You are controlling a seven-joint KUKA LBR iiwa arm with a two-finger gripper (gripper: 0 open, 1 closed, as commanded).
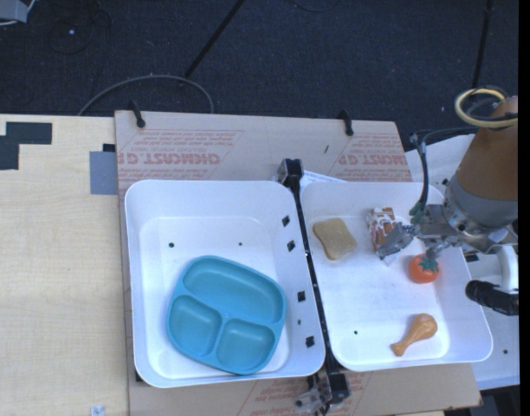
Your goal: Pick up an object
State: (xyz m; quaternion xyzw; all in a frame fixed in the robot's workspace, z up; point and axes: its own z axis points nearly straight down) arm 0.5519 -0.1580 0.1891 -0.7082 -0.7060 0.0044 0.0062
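Resting in right bin [352, 341]: round tomato [424, 269], tan drumstick [414, 333], flat toast [334, 237].

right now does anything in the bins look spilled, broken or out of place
Nothing stands out. The blue tray lies flat in the left bin, turned at a slant to its walls. In the right bin the sponge, packet, tomato and drumstick lie apart and look whole. Nothing is spilled.
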